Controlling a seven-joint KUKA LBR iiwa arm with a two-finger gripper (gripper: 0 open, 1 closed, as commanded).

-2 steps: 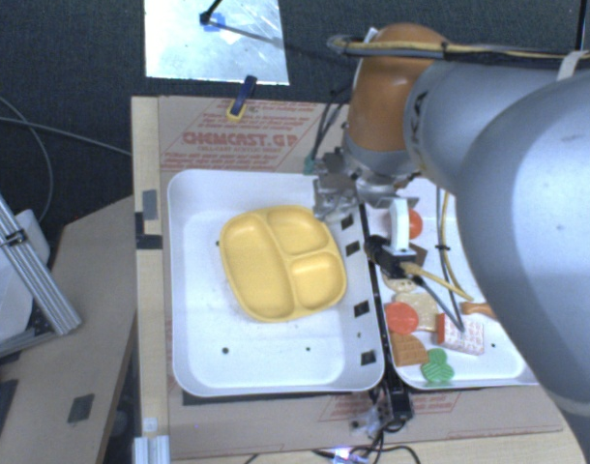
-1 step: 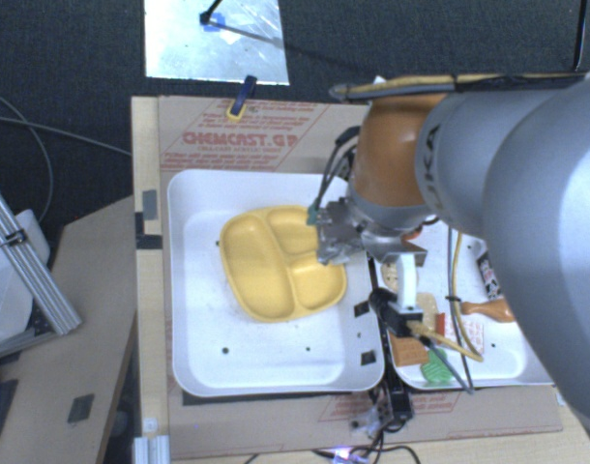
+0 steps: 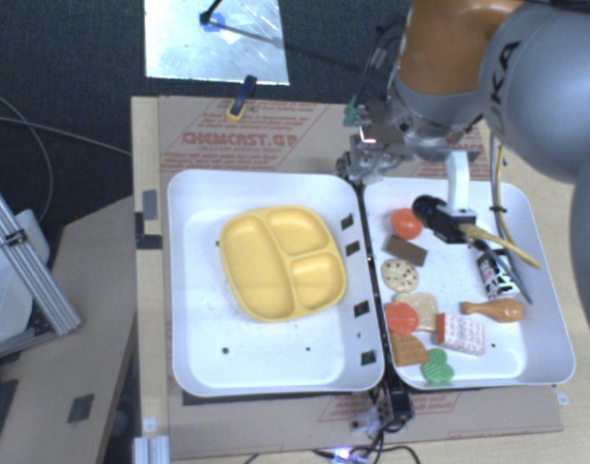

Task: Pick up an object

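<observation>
Looking down at a slant on a bench, the camera shows two shallow white bins side by side. The left bin (image 3: pixel 193 356) holds a yellow divided tray (image 3: pixel 280 262) near its middle. The right bin (image 3: pixel 546 351) holds a scatter of small toy foods: an orange tomato (image 3: pixel 405 223) towards its far left corner, a brown block (image 3: pixel 406 250) and a spotted cookie (image 3: pixel 400 276) just nearer along the left edge, then an orange disc (image 3: pixel 401 317), a cracker (image 3: pixel 418 306), a red and white packet (image 3: pixel 460 333), a drumstick (image 3: pixel 492 309) and a green piece (image 3: pixel 435 367) at the near edge.

The grey arm with its orange band (image 3: pixel 448 17) reaches in from the right, and its claw (image 3: pixel 370 162) hangs over the far edge of the bins, about where the two meet. Whether the claw is released or clenched cannot be told from this view, and nothing is seen in it.

By this showing the task is not yet done: every object lies in a bin. The tomato, the closest candidate, sits near the claw, a little nearer the camera and to its right. What is left is likely a descent, a grasp and a lift.
</observation>
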